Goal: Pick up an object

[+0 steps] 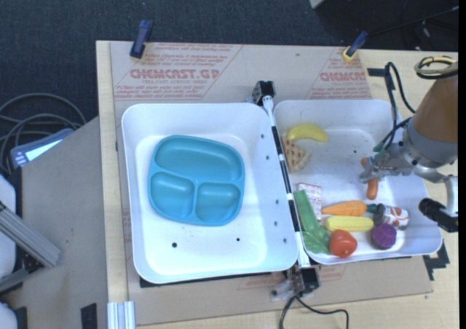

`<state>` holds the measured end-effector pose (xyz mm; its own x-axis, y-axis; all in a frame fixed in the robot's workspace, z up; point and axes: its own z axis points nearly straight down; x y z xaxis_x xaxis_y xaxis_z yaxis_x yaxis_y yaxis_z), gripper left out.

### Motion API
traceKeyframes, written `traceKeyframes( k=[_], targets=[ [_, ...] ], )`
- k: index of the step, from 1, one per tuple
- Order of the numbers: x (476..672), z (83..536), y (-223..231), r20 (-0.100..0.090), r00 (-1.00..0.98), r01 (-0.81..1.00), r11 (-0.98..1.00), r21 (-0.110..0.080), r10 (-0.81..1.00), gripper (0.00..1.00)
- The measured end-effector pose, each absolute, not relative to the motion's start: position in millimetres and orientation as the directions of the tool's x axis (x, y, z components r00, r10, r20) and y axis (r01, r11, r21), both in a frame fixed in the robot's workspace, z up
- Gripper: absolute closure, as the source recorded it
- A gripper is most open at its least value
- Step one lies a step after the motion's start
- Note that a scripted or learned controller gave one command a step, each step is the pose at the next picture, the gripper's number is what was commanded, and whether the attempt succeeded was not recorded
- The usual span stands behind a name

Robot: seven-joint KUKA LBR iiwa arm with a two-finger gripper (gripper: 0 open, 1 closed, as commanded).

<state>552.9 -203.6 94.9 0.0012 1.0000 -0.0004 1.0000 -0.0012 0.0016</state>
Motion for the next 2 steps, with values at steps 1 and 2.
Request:
traceKeyframes(
  k=[1, 2],
  targets=[
    [597.1, 85, -114, 0.000, -0.002, 1.000, 0.002, 0.001, 1.000, 1.00],
    [606.6, 186, -63, 0.000, -0.001, 1.000, 0.001, 0.002, 1.000, 1.00]
  ],
)
